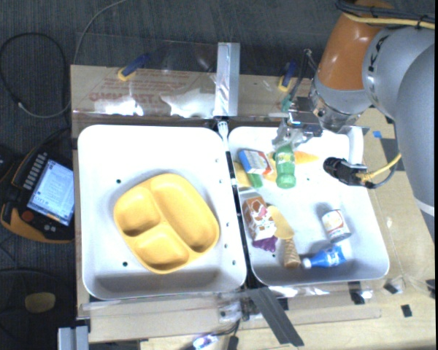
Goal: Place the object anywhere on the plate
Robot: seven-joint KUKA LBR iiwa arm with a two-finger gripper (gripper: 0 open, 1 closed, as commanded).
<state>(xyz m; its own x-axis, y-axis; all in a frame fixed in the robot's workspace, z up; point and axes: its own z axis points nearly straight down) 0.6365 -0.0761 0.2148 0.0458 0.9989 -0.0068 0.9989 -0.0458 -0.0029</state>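
No text is readable; print on the packets and can is blurred.

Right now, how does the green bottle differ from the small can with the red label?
The green bottle sits at the right bin's back, directly under the gripper; the small can with the red label lies farther front and right, away from the gripper. The bottle is plain green, the can silver and red. Both are in the right bin.
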